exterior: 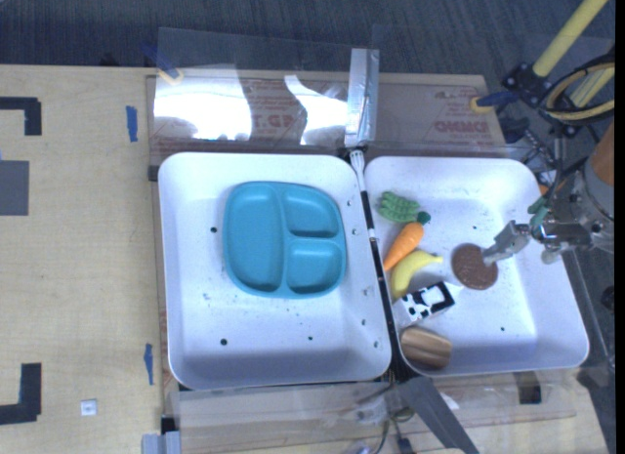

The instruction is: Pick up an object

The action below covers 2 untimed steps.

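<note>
The right bin (pixel 508 330) holds several small objects. A green leafy toy (pixel 397 207) lies near its back left, with an orange carrot (pixel 405 242) and a yellow banana (pixel 415 267) just in front of it. A black-and-white toy (pixel 428 303) sits below the banana, and a brown rounded piece (pixel 426 347) rests in the front left corner. A flat brown disc (pixel 473 267) lies near the middle. My gripper (pixel 505 244) hangs low over the bin's right half, its tip right beside the disc's upper right edge. Nothing is visibly held.
The left bin (pixel 195 335) carries a blue divided plate (pixel 286 238). A clear plastic sheet (pixel 254 101) and a metal post (pixel 361 96) stand behind the bins. Cables and a yellow pole (pixel 576 18) crowd the far right.
</note>
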Tool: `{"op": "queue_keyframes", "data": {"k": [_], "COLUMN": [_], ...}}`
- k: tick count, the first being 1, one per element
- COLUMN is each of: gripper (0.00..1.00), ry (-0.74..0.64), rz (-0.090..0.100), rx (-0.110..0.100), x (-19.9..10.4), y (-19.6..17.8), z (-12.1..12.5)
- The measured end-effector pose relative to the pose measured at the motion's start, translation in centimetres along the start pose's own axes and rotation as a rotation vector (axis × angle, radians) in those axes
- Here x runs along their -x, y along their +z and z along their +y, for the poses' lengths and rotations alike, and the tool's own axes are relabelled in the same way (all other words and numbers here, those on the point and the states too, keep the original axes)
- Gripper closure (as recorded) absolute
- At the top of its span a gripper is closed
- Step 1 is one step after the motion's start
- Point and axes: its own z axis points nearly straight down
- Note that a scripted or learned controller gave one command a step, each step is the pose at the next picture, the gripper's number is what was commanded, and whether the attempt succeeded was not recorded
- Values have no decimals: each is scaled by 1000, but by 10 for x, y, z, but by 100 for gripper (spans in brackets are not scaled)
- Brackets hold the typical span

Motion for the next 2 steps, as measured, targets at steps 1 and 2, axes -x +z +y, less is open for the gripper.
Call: {"op": "queue_keyframes", "data": {"k": [1, 2], "gripper": [0, 0], "ry": [122, 117], "rz": [1, -1], "rx": [-6, 18], "x": [-33, -32], "y": [74, 163], "z": [37, 94]}}
